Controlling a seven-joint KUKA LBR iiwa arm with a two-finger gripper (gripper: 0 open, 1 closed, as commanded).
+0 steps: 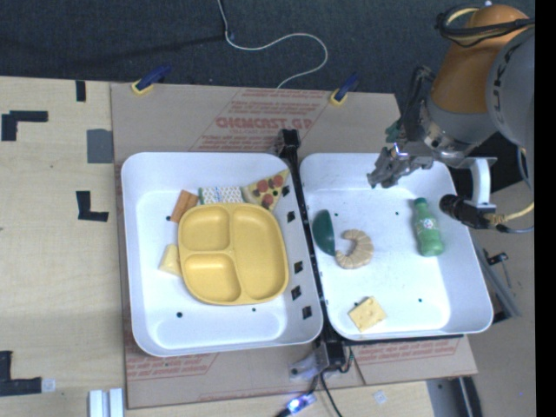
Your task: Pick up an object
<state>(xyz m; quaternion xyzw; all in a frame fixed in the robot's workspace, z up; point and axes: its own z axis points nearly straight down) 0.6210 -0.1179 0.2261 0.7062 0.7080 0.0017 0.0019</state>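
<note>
Croissant lies mid right bin, nearer you and left of the hand; your hand hovers, grip state unclear.

Right bin: green bottle lying near right wall; croissant mid-floor; dark green piece by left wall; yellow cheese wedge near front edge.
</note>
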